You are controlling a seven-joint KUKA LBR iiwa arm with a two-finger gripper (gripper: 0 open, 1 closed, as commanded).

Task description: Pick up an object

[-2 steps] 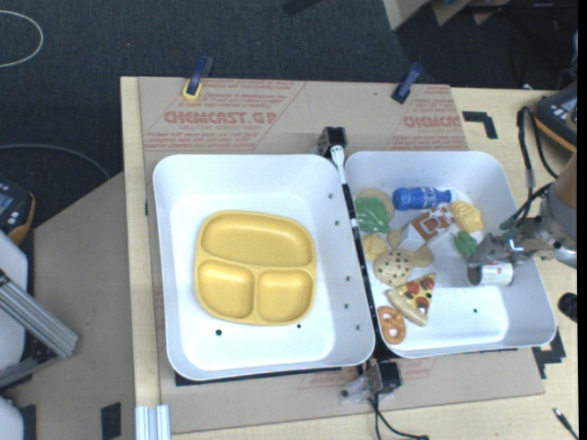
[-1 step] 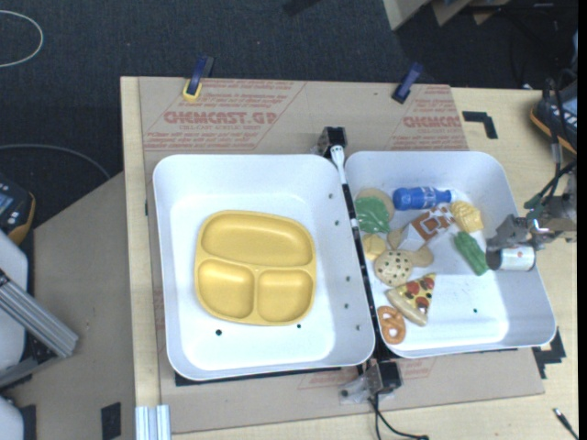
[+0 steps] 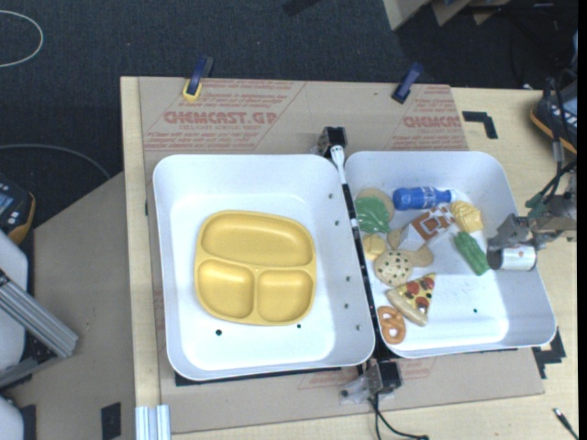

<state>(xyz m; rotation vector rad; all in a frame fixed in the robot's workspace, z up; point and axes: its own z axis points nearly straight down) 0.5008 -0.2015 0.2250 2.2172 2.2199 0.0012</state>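
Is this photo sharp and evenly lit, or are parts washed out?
Camera view: light is soft and even, shadows faint; the white bins look slightly washed out; the yellow tray shows mild sheen; small toy foods are a bit soft; the gripper at the right looks blurry.

One fixed camera looks down at a slant on the tabletop [image 3: 275,108]. Both white bins [image 3: 174,246] sit mid-frame, moderately far.
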